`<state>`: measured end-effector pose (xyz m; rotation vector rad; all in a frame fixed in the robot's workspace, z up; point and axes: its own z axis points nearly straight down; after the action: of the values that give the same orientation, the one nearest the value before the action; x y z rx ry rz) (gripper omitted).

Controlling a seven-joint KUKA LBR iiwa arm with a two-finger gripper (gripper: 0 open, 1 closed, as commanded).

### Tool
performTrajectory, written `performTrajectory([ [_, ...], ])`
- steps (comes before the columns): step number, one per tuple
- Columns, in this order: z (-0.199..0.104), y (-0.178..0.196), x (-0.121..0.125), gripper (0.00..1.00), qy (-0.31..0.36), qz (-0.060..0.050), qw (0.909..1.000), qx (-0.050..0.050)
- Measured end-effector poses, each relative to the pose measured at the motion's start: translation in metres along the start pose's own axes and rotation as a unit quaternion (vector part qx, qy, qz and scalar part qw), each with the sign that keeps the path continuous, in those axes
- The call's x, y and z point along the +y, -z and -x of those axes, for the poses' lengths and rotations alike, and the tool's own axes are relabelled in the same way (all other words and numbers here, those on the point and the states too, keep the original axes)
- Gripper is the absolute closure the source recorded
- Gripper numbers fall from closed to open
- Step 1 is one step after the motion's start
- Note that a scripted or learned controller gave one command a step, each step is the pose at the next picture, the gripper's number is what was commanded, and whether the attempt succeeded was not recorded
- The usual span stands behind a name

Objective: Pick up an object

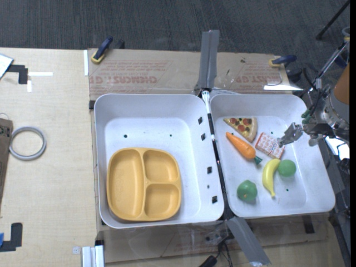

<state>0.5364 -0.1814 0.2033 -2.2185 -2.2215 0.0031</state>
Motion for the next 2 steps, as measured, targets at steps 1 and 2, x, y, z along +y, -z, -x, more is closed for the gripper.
performTrajectory([
  [1,-0.0042,-0.1118,-0.0341,0.00,0.091,0.001,0.9959,0.000],
  [2,-0.0034,-0.1030,-0.0339,1.00,0.089,0.002,0.9960,0.000],
])
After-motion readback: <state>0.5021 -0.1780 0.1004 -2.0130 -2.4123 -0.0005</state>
